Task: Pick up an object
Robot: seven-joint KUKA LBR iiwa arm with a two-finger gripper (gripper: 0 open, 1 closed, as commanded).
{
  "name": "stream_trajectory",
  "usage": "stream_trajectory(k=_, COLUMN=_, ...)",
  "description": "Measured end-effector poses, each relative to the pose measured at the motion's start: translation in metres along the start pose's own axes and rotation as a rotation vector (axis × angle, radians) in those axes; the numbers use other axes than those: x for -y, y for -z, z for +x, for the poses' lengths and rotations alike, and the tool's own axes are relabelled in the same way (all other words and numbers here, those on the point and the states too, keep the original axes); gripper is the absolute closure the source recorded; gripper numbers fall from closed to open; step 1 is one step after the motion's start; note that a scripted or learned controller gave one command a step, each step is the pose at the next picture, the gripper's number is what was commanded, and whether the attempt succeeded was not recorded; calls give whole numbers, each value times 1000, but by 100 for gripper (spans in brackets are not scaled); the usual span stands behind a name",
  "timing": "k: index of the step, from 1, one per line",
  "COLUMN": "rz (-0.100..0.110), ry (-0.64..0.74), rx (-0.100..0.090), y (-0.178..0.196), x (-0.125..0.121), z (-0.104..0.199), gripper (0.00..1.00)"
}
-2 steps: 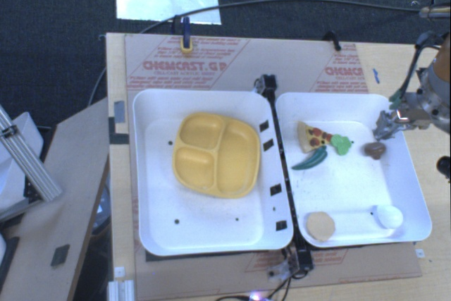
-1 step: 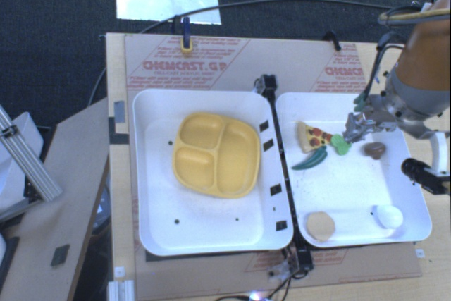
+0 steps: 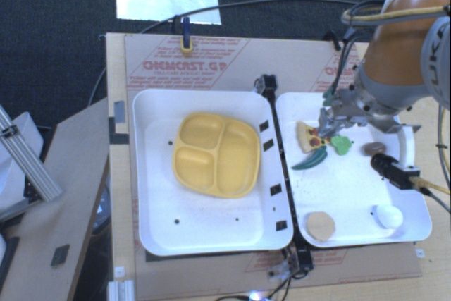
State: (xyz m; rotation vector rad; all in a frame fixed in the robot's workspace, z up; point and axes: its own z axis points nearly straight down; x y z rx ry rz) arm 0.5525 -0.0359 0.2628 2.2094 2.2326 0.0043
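Note:
In the right bin [image 3: 421,202], a toy pizza slice [image 3: 306,136] lies near the far left. Beside it are a dark green pepper-like piece [image 3: 310,159] and a light green lump [image 3: 342,145]. My gripper [image 3: 328,126] hangs low just over the pizza slice's right edge, close to the green lump. I see nothing lifted by it. A small brown piece [image 3: 374,149] lies to the right. At the near edge sit a tan round disc [image 3: 320,225] and a white egg shape [image 3: 388,216].
The left bin [image 3: 151,187] holds a yellow divided plate [image 3: 216,154] at its middle. A black-clipped divider [image 3: 277,151] separates the two bins. The arm's bulk covers the right bin's far right corner.

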Motion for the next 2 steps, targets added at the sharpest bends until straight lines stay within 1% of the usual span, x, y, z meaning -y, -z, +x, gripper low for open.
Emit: stream_trajectory(k=2, rz=1, ry=0, rx=0, y=-34, x=-27, z=114, gripper=100)
